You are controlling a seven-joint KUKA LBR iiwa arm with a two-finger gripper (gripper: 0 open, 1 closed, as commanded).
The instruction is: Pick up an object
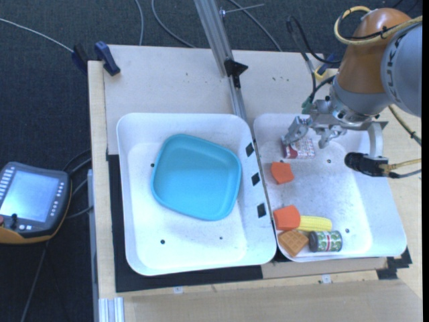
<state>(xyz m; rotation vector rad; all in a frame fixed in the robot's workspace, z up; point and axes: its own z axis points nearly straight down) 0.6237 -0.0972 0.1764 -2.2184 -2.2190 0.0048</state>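
My gripper [310, 134] hangs over the far part of the right bin [375, 210], its fingers spread apart. Just below them, on the bin floor, lies a small red and white packet [299, 151]; the left finger [292, 134] reaches down to it, and nothing is held between the fingers. An orange block [282, 173] lies a little nearer the camera. At the bin's near edge sit a second orange block [287, 217], a yellow corn cob [315, 223], a tan waffle-like piece [293, 241] and a small dark can [326, 241].
The left bin [134, 200] holds a large turquoise plate [196, 176]. A metal pole [216, 29] slants over the divider between the bins. A black fitting [365, 162] sits at the right bin's right side. A teach pendant [30, 200] lies off the bench at left.
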